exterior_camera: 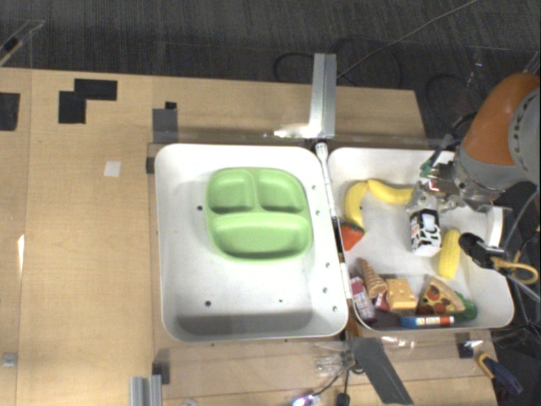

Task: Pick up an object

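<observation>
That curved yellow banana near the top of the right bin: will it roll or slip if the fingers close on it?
The banana looks smooth and glossy, probably a light plastic toy, so it may slip. Its curved shape might make it pivot rather than roll. It lies apart from the strawberry, so a push would likely swing it freely.

No legible text, brand, number or sign anywhere. Dark marks on the small white-and-black object (425,230) in the right bin (504,309), too blurred to read as letters. Printed wrappers (362,288) near that bin's front edge equally unreadable.
</observation>
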`<state>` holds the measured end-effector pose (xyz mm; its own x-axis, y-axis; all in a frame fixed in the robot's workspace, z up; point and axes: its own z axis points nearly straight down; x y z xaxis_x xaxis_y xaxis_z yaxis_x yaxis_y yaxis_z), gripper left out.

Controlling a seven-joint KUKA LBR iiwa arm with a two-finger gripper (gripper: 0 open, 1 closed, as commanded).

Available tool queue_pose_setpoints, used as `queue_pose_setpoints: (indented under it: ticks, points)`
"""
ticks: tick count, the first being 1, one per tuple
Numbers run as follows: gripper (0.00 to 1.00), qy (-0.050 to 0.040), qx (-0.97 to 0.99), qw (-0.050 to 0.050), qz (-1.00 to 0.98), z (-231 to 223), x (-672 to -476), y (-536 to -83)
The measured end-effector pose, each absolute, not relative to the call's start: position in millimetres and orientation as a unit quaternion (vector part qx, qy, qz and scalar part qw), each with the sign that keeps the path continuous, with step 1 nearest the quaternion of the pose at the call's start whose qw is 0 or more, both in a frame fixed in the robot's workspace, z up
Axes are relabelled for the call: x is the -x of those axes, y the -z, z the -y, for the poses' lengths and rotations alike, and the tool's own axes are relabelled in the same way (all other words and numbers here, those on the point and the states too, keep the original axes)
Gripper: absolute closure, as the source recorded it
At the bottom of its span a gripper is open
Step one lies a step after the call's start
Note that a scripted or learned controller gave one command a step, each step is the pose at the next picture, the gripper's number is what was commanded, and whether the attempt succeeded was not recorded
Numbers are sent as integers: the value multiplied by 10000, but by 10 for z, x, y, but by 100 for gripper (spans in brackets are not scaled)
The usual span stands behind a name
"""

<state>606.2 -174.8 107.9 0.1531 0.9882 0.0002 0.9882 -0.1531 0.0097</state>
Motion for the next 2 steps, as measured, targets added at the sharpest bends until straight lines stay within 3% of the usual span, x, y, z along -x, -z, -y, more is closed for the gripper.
queue_pose_setpoints:
  ticks: [1,2]
  points:
    - [100,-24,-7422,21,-6701,1161,-6130,-1864]
    - [100,-13,-7507,9,-6606,922,-6217,-1430]
